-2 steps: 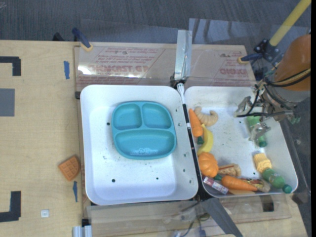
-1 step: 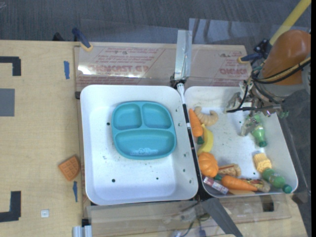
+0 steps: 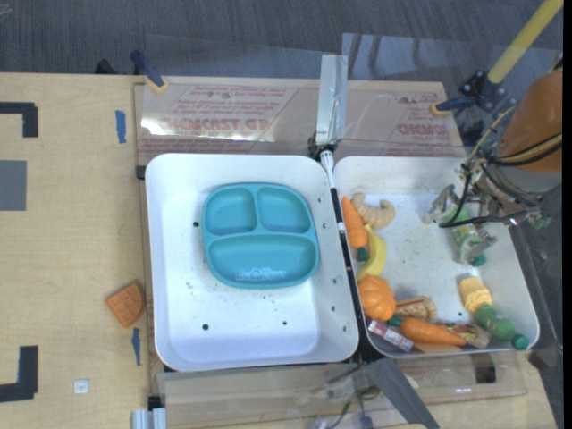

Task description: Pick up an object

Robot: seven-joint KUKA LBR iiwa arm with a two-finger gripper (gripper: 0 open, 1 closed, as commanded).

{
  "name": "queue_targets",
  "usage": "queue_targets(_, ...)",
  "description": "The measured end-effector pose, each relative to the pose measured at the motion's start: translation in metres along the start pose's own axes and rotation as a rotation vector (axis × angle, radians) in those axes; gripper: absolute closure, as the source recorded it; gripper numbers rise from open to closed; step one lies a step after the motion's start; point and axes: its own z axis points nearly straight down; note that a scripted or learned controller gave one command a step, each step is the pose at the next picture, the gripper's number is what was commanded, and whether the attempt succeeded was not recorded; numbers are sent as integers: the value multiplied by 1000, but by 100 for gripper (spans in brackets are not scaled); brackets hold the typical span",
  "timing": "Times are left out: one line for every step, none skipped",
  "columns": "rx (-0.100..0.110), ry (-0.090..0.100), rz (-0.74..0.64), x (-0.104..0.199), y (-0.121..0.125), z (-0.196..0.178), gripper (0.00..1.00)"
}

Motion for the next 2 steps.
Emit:
queue_targets(6,-5,-27,-36,13,0,0)
queue_targets(6,-5,-61,-65,19,0,0)
